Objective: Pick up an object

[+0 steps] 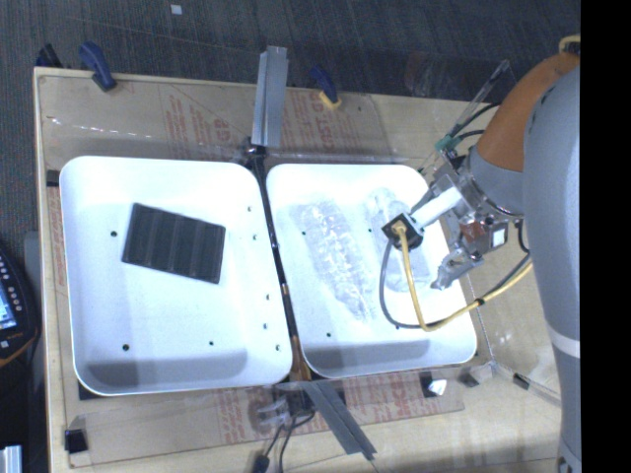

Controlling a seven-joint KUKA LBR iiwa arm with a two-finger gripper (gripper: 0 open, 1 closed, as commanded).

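Note:
A dark grey ribbed rectangular pad (174, 242) lies flat in the left bin (89, 190), turned slightly. In the right bin (335, 358) a long crinkled clear plastic piece (333, 254) runs down the middle. A second clear plastic piece (386, 210) lies further right. My gripper (444, 269) hangs over the right side of the right bin, beside the second clear piece and partly over it. Nothing can be seen held in it.
A yellow and a black cable (419, 308) loop from the wrist down over the right bin's floor. A metal bar (268, 97) stands at the back between the bins. Blue clamps (97, 65) grip the bench's far edge.

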